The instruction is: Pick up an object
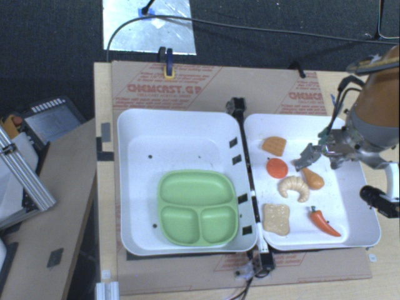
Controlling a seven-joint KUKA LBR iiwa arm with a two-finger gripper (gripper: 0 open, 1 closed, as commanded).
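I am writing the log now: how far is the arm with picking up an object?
Done: the gripper is over the right bin, by the red tomato and croissant. In hand: nothing visibly gripped. Left: grasp one piece and lift it; all pieces lie in the bin.

I see a green three-compartment tray [197, 206] lying in the left white bin [140, 136]. Behind the bins, a yellow clamp [169, 64] grips the board's [212, 83] far edge, beside a shiny metal sheet [125, 17] on the dark floor.
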